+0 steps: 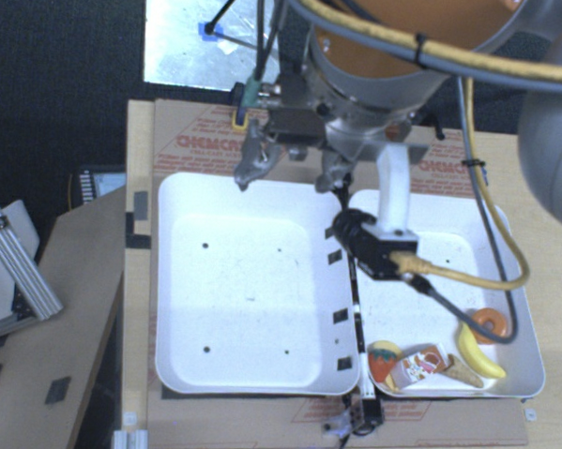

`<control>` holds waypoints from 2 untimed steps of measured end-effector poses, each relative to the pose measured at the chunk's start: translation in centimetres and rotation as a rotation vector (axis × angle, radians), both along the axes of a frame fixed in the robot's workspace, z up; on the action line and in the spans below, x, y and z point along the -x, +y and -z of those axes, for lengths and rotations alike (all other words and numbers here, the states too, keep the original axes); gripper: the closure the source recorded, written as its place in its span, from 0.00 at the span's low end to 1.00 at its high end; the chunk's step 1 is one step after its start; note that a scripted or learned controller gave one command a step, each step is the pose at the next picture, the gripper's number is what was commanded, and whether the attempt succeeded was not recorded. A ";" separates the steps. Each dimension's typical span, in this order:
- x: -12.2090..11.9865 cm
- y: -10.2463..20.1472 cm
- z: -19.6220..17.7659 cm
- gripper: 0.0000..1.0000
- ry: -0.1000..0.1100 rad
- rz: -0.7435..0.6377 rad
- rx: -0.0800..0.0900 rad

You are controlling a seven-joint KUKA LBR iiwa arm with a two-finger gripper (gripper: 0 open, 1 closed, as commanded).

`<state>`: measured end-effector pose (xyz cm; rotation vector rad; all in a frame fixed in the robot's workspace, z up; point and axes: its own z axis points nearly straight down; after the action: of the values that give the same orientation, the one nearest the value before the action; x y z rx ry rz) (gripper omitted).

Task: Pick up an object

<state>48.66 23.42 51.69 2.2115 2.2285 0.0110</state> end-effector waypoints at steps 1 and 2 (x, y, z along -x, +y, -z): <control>0.0 0.0 -0.8 1.00 0.002 -0.001 0.001; 0.2 -1.2 21.4 1.00 0.021 0.008 0.010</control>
<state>48.48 22.19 30.30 2.2258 2.2244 -0.0235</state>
